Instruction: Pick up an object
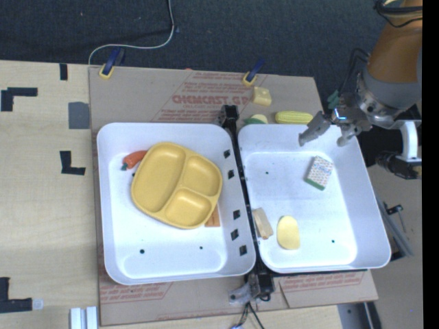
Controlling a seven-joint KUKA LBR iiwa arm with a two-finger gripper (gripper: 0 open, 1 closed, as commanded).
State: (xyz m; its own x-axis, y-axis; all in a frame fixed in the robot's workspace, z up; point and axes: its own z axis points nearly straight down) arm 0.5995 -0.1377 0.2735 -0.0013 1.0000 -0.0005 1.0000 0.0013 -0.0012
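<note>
My gripper (328, 131) hangs over the far right corner of the right bin (363, 184), its two fingers spread open with nothing between them. A speckled sponge block (319, 173) lies in that bin just below the gripper. A yellow oval piece (288, 232) and a tan stick (263, 223) lie near the bin's front left. In the left bin (110, 204) a yellow divided plate (177, 184) covers most of an orange carrot-like item (134, 159).
Behind the bins, on the cardboard, lie a yellow corn cob (293, 117), a pale green piece (256, 120) and a yellow block (262, 96). Clamps (108, 68) hold the cardboard's far edge. A white cable (161, 19) runs across the dark floor.
</note>
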